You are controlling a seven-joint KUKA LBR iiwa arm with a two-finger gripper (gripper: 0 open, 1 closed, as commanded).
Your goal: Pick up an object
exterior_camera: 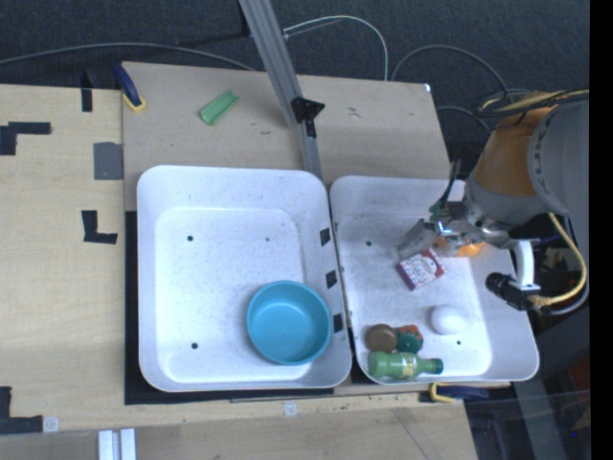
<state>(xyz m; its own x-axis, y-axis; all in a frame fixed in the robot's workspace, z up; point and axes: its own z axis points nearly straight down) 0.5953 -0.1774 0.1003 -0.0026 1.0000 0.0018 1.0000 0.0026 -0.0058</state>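
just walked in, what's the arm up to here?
The grey KUKA arm with the orange band reaches in from the right, with its gripper low over the right white bin, right above a small flat red-and-white packet. Nothing is visibly lifted. Near that bin's front edge lie a white egg-shaped object, a brown round object and a green bottle. The left white bin holds a blue bowl.

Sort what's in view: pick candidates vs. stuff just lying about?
In play:
gripper, over the right bin
maroon packet, just below the gripper
white egg-shaped object
green bottle
brown round piece
blue bowl, left bin

Lying about:
green block on the bench
blue-yellow clamp
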